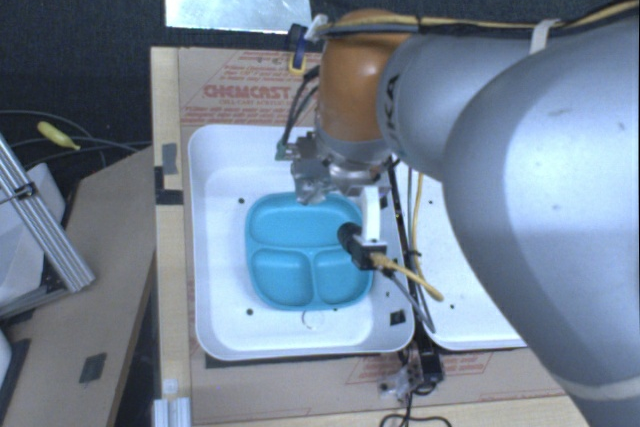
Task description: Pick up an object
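At frame centre, my gripper sits at the upper rim of the blue tray in the left bin, likely to grab it.

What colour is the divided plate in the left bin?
Light blue. The plate shows best in the camera view, lying in the white bin below the gripper.

This place is a robotics laboratory, not a home. A big grey industrial arm reaches over two shallow white bins that sit on a cardboard sheet on a wooden bench. Dark fabric covers the background. Aluminium frame profiles stand at the left, and loose cables hang beside the bins.
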`<state>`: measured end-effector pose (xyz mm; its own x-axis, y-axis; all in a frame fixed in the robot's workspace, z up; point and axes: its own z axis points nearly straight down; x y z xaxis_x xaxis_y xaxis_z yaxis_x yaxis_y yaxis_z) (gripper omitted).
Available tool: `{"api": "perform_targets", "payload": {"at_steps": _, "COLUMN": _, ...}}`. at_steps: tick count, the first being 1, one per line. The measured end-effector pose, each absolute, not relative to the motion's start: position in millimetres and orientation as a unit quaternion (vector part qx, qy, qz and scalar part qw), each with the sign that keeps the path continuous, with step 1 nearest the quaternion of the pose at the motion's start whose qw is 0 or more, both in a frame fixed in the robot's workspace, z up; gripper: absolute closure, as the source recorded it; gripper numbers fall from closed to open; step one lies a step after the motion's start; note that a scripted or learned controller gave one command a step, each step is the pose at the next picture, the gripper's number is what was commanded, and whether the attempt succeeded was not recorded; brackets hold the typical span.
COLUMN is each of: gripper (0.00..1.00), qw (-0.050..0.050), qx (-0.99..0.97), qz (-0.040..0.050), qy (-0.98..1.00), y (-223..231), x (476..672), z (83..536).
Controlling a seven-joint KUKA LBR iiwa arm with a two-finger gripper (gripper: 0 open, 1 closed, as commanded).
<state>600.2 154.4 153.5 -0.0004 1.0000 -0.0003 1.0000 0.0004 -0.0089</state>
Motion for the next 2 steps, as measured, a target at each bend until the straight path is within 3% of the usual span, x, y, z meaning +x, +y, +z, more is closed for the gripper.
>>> {"api": "perform_targets", "payload": {"at_steps": 1, "gripper": 1.00, "qw": 0.000, "qx": -0.706, "qz": -0.0031, "qy": -0.709, "y": 145.5, "x": 525.1, "z": 273.5}}
{"api": "perform_targets", "payload": {"at_steps": 2, "gripper": 1.00, "qw": 0.000, "qx": -0.705, "qz": -0.0008, "qy": -0.709, "y": 157.0, "x": 485.7, "z": 313.8}}
